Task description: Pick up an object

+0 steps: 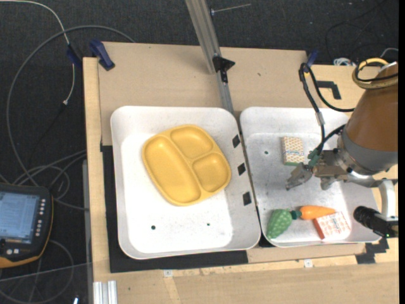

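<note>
In the right bin (266, 122) lie a small patterned cream box (292, 149) at the back, a toy carrot with an orange body (316, 212) and green top (279, 223) near the front, and an orange-and-white packet (333, 225) at the front right. My gripper (302, 175) hangs over the middle of this bin, between the cream box and the carrot, with its fingers spread open and nothing between them.
The left bin (126, 189) holds a yellow divided plate (185, 163). A metal pole (202, 18) slants down from the top to the gap between the bins. The arm's orange band (376, 116) looms over the right bin's right side.
</note>
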Available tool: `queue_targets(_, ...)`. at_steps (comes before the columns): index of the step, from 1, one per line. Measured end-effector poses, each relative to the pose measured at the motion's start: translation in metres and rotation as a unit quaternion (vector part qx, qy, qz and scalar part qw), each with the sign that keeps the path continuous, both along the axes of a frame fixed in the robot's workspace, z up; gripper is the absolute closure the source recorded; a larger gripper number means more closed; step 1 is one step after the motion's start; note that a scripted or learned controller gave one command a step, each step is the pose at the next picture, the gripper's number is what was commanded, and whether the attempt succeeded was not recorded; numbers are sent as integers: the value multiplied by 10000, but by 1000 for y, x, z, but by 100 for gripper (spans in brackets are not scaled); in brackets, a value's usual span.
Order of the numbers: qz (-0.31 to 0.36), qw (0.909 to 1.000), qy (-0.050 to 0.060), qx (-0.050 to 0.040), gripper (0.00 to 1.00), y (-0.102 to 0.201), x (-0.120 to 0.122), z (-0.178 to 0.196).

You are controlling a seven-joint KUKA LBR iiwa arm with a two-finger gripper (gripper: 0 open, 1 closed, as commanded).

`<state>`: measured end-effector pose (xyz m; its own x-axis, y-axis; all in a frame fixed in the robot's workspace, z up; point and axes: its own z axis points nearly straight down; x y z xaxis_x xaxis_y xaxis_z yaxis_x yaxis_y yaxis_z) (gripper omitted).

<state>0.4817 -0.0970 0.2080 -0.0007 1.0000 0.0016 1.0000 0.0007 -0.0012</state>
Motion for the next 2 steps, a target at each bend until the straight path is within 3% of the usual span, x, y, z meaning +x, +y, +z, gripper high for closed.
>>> queue_targets(1, -2, 10000, -4, -2, 0, 0, 0, 0)
queue_targets(2, -5, 10000, 35, 5, 0, -2, 3, -62)
